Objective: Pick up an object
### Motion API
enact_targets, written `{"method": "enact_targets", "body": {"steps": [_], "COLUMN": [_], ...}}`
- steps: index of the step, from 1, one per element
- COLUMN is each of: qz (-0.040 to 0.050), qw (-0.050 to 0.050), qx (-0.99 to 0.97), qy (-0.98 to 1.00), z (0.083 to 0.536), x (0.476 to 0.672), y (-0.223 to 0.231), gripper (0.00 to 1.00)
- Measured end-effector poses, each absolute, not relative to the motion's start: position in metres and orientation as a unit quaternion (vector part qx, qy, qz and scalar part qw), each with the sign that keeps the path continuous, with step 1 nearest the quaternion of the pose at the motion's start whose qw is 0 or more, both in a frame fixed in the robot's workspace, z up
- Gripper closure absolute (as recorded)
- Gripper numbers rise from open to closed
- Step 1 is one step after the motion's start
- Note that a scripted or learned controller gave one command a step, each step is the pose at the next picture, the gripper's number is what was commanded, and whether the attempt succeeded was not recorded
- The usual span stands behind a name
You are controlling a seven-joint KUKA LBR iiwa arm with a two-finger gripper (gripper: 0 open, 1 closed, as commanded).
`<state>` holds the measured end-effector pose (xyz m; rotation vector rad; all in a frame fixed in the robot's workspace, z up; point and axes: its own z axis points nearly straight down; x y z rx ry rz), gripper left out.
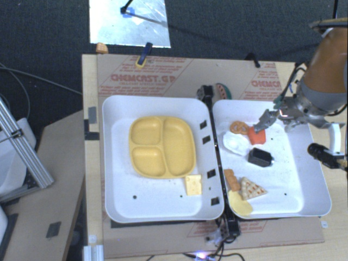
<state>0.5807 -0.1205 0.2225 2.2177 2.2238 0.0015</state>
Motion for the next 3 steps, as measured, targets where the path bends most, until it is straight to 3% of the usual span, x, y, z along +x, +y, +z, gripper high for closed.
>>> {"method": "enact_targets", "body": {"steps": [1, 2, 3], "qz": [-0.0009, 0.0015, -0.0009], "qw": [-0.002, 0.001, -0.002], "qx": [0.707, 0.707, 0.707], "qy": [0.707, 0.707, 0.707], "z": [0.078, 0.096, 0.083], "x": [0.562, 0.565, 0.485], "y": [-0.115, -0.116, -0.097], "gripper": [0.0, 1.0, 1.0]}}
